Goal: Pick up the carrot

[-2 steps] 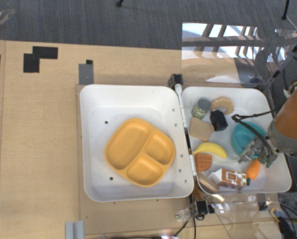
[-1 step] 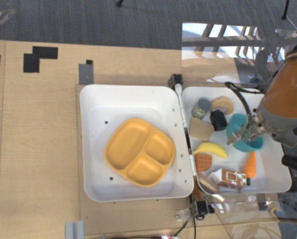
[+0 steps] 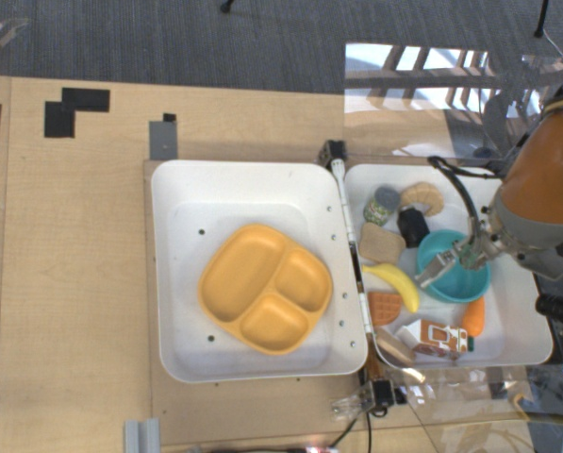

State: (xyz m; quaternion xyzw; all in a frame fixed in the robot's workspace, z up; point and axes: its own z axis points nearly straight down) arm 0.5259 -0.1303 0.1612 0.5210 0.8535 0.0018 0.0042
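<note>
The carrot point(image 3: 474, 316) is a short orange piece lying in the right bin point(image 3: 517, 347), near its front right, just below a teal bowl point(image 3: 460, 281). My gripper point(image 3: 440, 265) hangs over the left part of that bowl, up and to the left of the carrot and apart from it. The grey arm with its orange band point(image 3: 545, 173) comes in from the right above the bin. Nothing is seen held in the gripper.
The right bin is crowded: a banana point(image 3: 395, 283), waffle point(image 3: 385, 307), small carton point(image 3: 437, 339), spoon point(image 3: 394, 351), bread slice point(image 3: 382, 244), black object point(image 3: 413, 226) and cookie point(image 3: 421, 197). The left bin point(image 3: 182, 347) holds a yellow divided plate point(image 3: 267, 288).
</note>
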